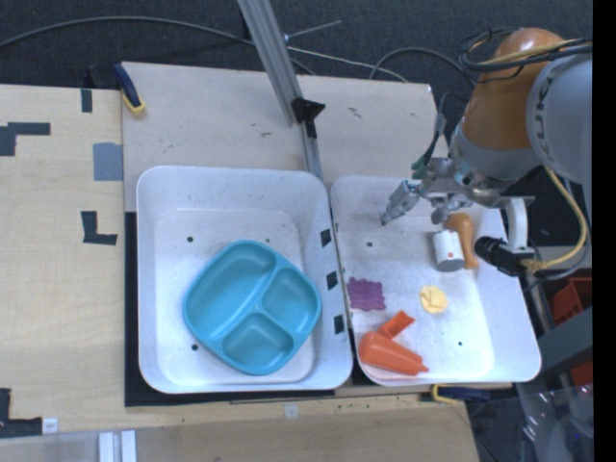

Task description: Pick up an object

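Observation:
The right bin holds several small objects. A purple flat piece lies near its left wall. An orange carrot-shaped toy rests at the front, with a small red-orange piece just above it. A yellow lump sits mid-bin. A white cylinder with an orange handle lies toward the back right. My gripper hovers over the back of this bin, left of the cylinder. Its fingers are spread open with nothing between them.
A blue divided plate lies in the left bin. A grey metal bar slants down to the wall between the two bins. Cables run across the dark area behind the bench.

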